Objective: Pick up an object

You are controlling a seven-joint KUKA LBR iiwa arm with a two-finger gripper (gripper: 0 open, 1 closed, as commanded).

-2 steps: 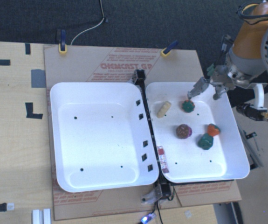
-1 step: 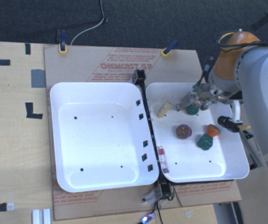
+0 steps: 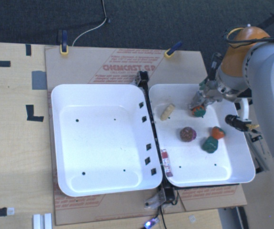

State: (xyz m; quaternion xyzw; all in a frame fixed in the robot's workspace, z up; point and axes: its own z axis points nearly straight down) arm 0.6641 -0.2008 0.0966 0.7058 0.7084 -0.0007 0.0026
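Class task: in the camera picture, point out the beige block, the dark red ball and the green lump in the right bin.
beige block (image 3: 167,111), camera view, middle of its top.
dark red ball (image 3: 187,134), camera view, centre.
green lump (image 3: 210,145), camera view, middle.

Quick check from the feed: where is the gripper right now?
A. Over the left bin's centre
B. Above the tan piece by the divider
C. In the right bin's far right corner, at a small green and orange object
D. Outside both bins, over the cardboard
C: the gripper sits low in the right bin, right at the small green and orange object.
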